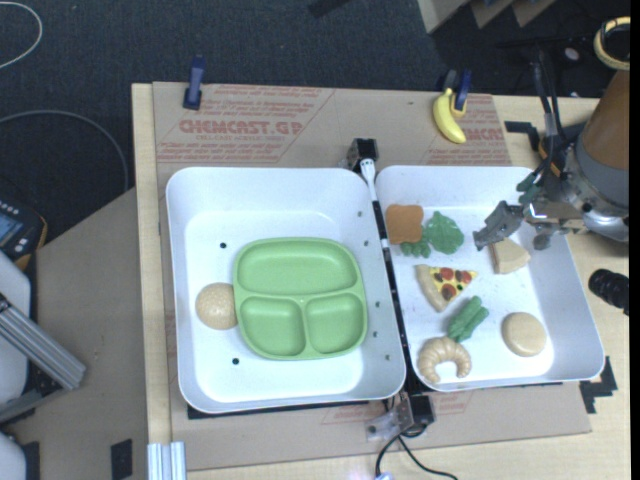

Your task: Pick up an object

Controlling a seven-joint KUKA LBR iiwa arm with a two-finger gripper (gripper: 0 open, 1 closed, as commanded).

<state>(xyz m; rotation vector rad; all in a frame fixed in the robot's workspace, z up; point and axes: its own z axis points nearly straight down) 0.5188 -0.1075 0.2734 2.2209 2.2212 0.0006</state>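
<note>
The gripper (503, 230) hangs over the right bin (570, 308), beside the cheese wedge (510, 258); its fingers look spread, pinching nothing, though blurred.

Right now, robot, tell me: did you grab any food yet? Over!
Gripper over right bin, nothing between its fingers. Cheese wedge just beside it, broccoli close on the other side. Nothing grabbed yet.

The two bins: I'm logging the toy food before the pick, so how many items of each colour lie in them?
Green: 3, the divided plate, the broccoli, the bean pods
Tan or beige: 4, the round bun, the croissant, the round cookie, the pale wedge
Orange-brown: 1, the toast piece
Multicolour: 1, the pizza slice
Total: 9
</note>
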